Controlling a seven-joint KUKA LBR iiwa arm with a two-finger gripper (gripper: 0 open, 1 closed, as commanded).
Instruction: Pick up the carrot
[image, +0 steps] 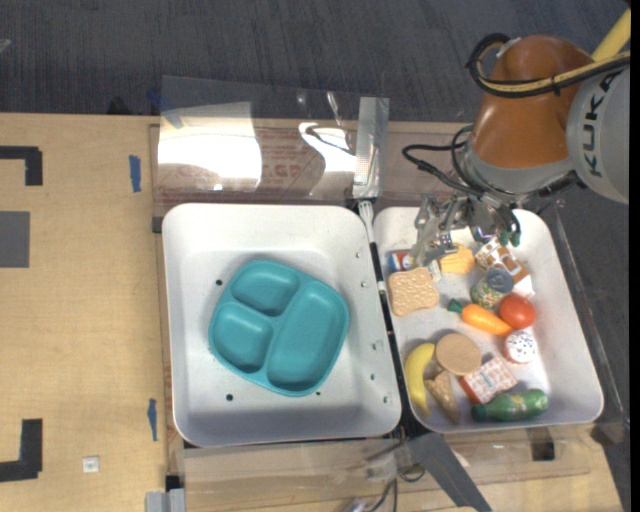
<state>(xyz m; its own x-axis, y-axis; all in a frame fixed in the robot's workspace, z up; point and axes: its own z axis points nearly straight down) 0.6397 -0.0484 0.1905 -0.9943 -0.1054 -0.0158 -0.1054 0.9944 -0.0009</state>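
The carrot (484, 319) is a small orange piece with a green tip, lying in the middle of the right bin (572, 330) beside a red tomato (517, 311). My gripper (437, 243) hangs over the bin's far left part, above a yellow cheese piece (457, 262) and a square cracker (412, 291). It is up and to the left of the carrot, apart from it. Nothing shows between its metal fingers.
The right bin also bears a banana (418, 374), a round tan disc (458, 353), a green cucumber (511, 404), a white dotted ball (520, 346) and small packets. The left bin (190, 250) holds a teal divided plate (279, 326). A clear panel stands behind the bins.
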